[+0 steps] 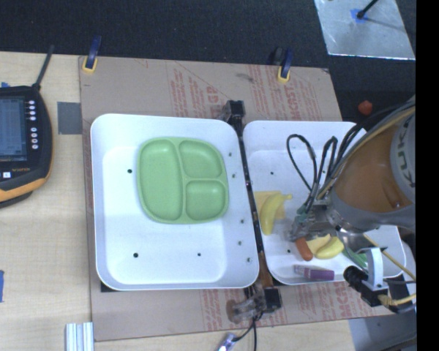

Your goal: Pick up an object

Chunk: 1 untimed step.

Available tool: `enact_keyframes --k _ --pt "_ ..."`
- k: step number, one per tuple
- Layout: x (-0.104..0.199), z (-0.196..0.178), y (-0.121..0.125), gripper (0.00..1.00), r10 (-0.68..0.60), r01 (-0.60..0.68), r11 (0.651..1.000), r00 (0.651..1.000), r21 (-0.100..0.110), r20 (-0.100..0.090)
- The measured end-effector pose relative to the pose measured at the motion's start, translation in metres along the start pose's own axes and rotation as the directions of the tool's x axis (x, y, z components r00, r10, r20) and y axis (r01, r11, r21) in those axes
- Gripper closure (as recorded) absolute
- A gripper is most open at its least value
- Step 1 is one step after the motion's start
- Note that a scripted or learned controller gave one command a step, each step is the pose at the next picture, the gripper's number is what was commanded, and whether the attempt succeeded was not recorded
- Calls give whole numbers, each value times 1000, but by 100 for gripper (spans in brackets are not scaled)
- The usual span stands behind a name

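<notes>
In the right bin (278, 134), a yellow banana (271, 209) lies just left of the pincer (307, 224), close by but seemingly apart from it. Just below the pincer sits a small orange piece (304, 250), and to that piece's right, touching or nearly so, is a rounded yellow piece (329, 247). A purple tube (314, 273) lies flat along the bin's lower wall, beneath both. The pincer is low among these things, and whether it is released or clenched cannot be told. Nothing can be seen in its grasp.

The arm (373, 174) enters from the right edge of the frame, its broad orange band covering the right part of the bin. Its wrist points down and to the left. Black cables (307, 159) loop up from the wrist over the bin's upper half.

At the far left a teach pendant (7, 145) rests on the bench. The left bin (117, 196) holds a green divided plate (181, 180) in its upper middle. Both bins sit on a cardboard sheet (168, 86), pinned at its top edge by two blue clamps, one at the left (91, 55) and one at the right (282, 63).
</notes>
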State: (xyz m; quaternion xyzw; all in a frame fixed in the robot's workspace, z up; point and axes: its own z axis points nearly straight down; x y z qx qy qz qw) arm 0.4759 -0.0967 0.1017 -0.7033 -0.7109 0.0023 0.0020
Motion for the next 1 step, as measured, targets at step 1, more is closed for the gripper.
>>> enact_keyframes --k 1 --pt "23 -113 0 100 7 -7 1000 1000 -4 -1"
